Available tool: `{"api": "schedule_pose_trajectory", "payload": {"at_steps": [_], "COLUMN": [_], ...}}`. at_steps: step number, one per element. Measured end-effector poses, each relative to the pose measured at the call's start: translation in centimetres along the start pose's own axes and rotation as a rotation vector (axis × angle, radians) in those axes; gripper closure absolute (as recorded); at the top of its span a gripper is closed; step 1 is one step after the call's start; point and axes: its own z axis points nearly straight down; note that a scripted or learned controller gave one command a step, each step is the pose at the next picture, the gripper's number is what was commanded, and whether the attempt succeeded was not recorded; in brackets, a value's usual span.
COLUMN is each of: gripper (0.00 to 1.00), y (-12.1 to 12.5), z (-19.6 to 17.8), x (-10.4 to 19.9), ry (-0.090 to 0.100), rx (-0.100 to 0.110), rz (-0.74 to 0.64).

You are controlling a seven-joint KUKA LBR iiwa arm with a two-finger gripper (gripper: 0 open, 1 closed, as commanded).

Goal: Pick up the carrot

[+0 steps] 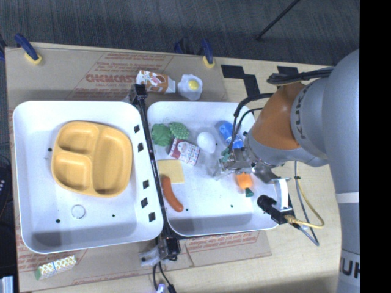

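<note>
The right bin [201, 224] held most of the things. At its near side, by the divider, lay a sausage [171, 194], with a cheese slice [173, 171] just beyond it. To the right sat the carrot [245, 181], orange with a green tip, directly under the wrist and just beside the gripper [230, 162]; whether the gripper was apart or together could not be told, since the wrist and cables hid it, and nothing showed that the carrot was held. Farther back lay a red and white packet [184, 151], a white egg [206, 141], a blue thing [224, 129] partly behind the cables, and green leafy pieces [169, 132] near the far left corner. The left bin [24, 182] held a yellow tray [92, 158] with three hollows, set toward its far half, and a small clear disc [77, 211] nearer the front. The bins stood touching, side by side, on a cardboard sheet [116, 71] with red print that covered the table [293, 255]. On the cardboard near the front left corner lay a small patterned packet [57, 266]. Beyond the bins, on the cardboard, sat a small carton [153, 81] and a white and yellow thing [190, 86]. Blue clamps [27, 49] gripped the far edge. Past the table lay dark carpet [122, 11]. The arm [324, 127] reached in from the right.
</note>
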Motion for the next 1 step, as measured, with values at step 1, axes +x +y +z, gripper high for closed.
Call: {"api": "schedule_pose_trajectory", "payload": {"at_steps": [1], "gripper": [1.00], "y": [-4.74], "z": [-5.92], "x": [-2.24], "ry": [0.000], "rx": [-0.002], "rz": [0.008]}}
